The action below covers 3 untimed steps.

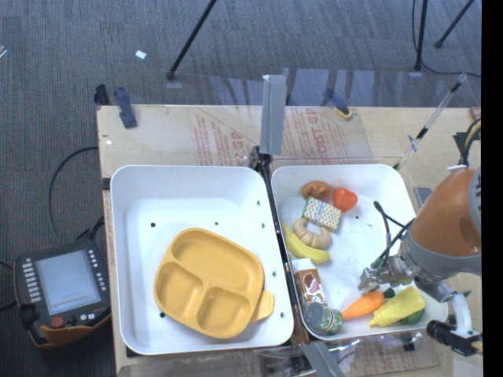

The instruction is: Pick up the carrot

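The arm [448, 226] is reaching in from the right, its orange band looming over the right bin [369, 173], and the gripper [379, 276] is hanging low over the bin's near right corner. Whether its fingers are wide or narrow, I cannot tell — they are small and dark against the clutter here. Nothing is showing between them.

The carrot [363, 305] is lying in the right bin near the front edge, orange, tilted, its thick end pointing up toward the gripper, which is sitting just above it and slightly to the right. Crowding it on the right is a yellow-green squeeze bottle [399, 307], lying down and touching or just beside the carrot. On the carrot's left a small can [322, 318] is lying at the front rim, and a brown-and-white packet [308, 284] is resting just behind that can, along the bin's left wall.

Further back the bin is staying busy — a banana [305, 249] is curving along the left side, a pale ring-shaped pastry [313, 232] is sitting on top of it, a patterned little box [323, 213] is just behind that, and a brown roll [316, 189] and a red pepper-like thing [343, 199] are sitting near the back wall, well apart from the carrot.

In the left bin [149, 187] a yellow divided plate [209, 281] is lying flat with three compartments showing.
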Each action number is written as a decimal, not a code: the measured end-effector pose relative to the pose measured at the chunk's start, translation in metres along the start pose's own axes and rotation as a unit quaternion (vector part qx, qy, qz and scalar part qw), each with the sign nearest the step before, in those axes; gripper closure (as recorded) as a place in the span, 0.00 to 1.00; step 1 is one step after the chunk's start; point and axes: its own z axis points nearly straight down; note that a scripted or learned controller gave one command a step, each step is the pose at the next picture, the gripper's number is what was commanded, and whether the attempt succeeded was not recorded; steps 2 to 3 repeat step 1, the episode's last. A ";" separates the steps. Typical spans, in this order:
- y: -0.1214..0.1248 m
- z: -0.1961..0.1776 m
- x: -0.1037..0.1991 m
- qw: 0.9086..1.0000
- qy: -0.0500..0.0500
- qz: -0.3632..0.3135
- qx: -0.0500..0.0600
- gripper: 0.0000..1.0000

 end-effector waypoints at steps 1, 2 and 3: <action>0.058 -0.063 0.018 0.984 -0.002 0.180 -0.003 1.00; 0.058 -0.063 0.018 0.984 -0.002 0.180 -0.003 1.00; 0.058 -0.063 0.018 0.984 -0.002 0.180 -0.003 1.00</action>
